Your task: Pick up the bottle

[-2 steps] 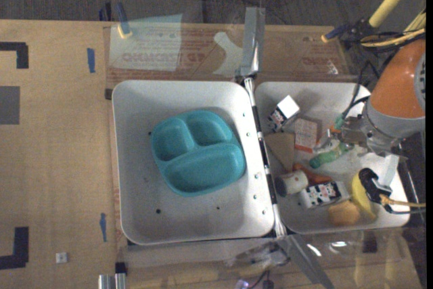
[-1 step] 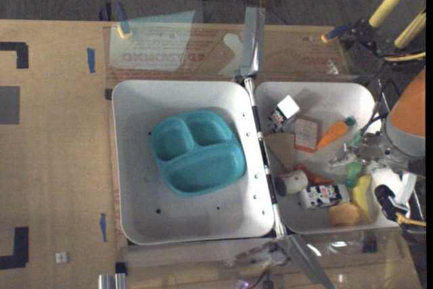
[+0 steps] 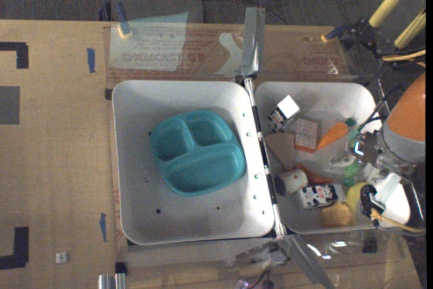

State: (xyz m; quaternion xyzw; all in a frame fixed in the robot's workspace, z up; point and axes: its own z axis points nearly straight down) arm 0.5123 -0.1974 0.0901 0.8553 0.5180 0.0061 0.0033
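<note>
Two shallow white bins sit side by side on the desk (image 3: pixel 54 166). The left bin (image 3: pixel 128 145) holds a teal divided plate (image 3: pixel 196 151), lying roughly in its middle with the compartments facing up. The right bin (image 3: pixel 318 93) is crowded: a small white box (image 3: pixel 287 107) toward its far left, a tan card (image 3: pixel 306 134) just near of that, an orange carrot (image 3: pixel 333 135) lying at a slant with its green top pointing far and right, a white cup (image 3: pixel 293 181) near the dividing wall, a printed carton (image 3: pixel 318 195) beside it, and a yellowish lump (image 3: pixel 337 214) at the near edge.

The arm comes in from the right, its orange band (image 3: pixel 413 117) above the wrist, and the gripper (image 3: pixel 357 153) hangs low over the right side of the right bin. A green bottle (image 3: pixel 351 172) stands just near of it, close to touching the gripper's metal parts. Whether the fingers are spread or pressed together cannot be told here, since the wrist hardware hides them
</note>
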